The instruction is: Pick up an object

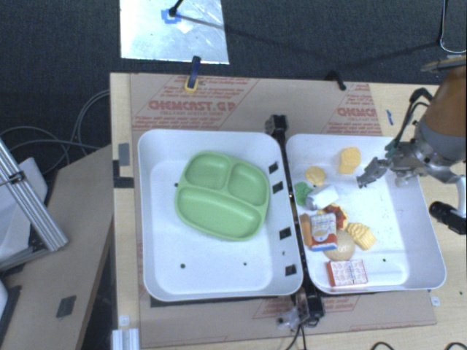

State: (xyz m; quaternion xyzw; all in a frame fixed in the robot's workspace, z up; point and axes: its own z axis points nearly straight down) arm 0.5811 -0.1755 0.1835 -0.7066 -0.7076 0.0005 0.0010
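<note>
1. Objects for picking lie in the right-hand shallow white bin (419, 228): a yellow ridged block (350, 159) near its upper middle, a small round yellow piece (315, 175) to that block's lower left, and a white rectangular packet (323, 197) just below that piece.
2. Beside the packet, a small green item (301, 192) sits against the bin's left wall.
3. Lower down, an orange-and-white printed packet (322, 228), a yellow ridged wedge (361, 234) and a tan round bun-like object (339, 250) crowd together, touching or nearly so.
4. A red-and-white flat carton (346, 273) lies close to the bin's near edge, just below the bun.
5. The left-hand shallow white bin (160, 268) holds a light green plastic tray with three compartments (222, 195), set at a slant.
6. The grey two-finger gripper (368, 173) reaches in over the right bin's upper area, just right of the yellow ridged block; its fingers appear slightly spread with nothing between them, and none of the objects is in its grasp.
</note>
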